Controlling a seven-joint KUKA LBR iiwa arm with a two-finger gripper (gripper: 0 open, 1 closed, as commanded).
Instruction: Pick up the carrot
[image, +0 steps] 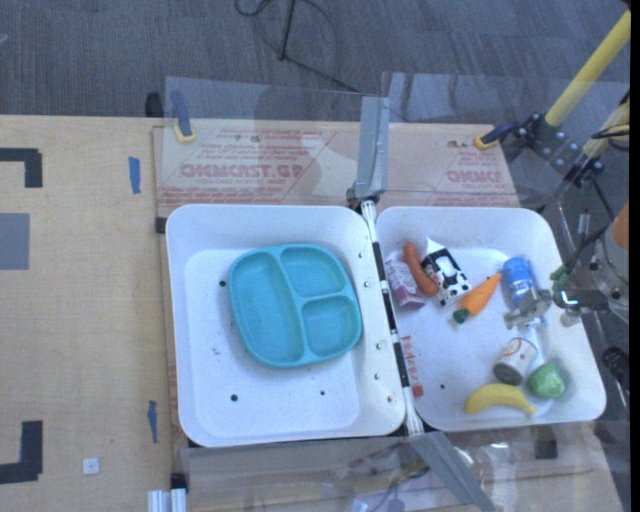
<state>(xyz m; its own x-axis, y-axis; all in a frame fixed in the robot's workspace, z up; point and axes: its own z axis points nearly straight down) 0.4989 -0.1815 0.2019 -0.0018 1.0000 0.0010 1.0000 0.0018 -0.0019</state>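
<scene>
The carrot (481, 296) is orange with a green stalk end and lies slantwise in the middle of the right bin (480, 228), its green end toward the near left. It sits between a black-and-white toy (446, 277) and a blue can (516, 280). My gripper (546, 308) hangs over the bin's right side, just right of the blue can and a short way right of the carrot. Nothing of the carrot is in it.
A red sausage (419, 268) and a purple packet (402, 290) lie at the right bin's left side. A banana (498, 400), a green fruit (546, 380) and a small white-and-brown object (514, 358) lie near its front. The left bin (200, 330) holds a teal divided plate (295, 303).
</scene>
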